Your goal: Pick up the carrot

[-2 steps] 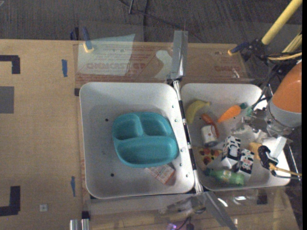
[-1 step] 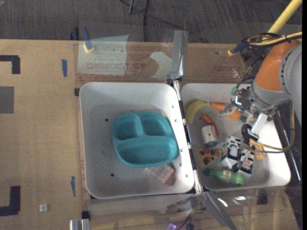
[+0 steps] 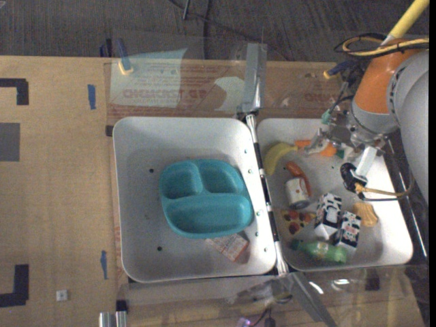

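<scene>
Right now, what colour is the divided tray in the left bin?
Teal blue all over; the divided tray shows in the camera view, lying in the left bin.

The carrot (image 3: 297,170) was a small orange piece lying flat and slanted in the right bin (image 3: 395,247), toward its far left part, just beside a yellow banana (image 3: 277,157) and a small can (image 3: 297,191).
</scene>
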{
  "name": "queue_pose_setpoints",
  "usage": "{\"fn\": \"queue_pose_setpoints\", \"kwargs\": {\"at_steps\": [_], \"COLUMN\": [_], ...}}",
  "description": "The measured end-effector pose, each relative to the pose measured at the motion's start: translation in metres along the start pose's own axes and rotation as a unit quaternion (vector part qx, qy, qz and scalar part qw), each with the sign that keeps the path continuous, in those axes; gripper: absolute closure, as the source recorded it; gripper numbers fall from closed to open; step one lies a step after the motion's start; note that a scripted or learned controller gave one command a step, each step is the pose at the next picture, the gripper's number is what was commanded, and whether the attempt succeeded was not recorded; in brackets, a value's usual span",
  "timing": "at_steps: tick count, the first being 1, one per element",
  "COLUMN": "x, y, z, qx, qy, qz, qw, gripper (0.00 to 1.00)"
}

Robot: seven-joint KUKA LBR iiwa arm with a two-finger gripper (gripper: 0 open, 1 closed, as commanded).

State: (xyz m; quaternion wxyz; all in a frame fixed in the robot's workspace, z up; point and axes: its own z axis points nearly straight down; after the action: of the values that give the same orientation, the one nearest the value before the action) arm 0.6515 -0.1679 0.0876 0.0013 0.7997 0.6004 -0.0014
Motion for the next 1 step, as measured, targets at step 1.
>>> {"fn": "queue_pose_setpoints", "kwargs": {"at_steps": [1], "x": [0.0008], "y": [0.0019], "z": [-0.0127], "qx": [-0.003], "qy": [-0.002], "qz": [-0.002], "qw": [1.0], "gripper": [1.0]}}
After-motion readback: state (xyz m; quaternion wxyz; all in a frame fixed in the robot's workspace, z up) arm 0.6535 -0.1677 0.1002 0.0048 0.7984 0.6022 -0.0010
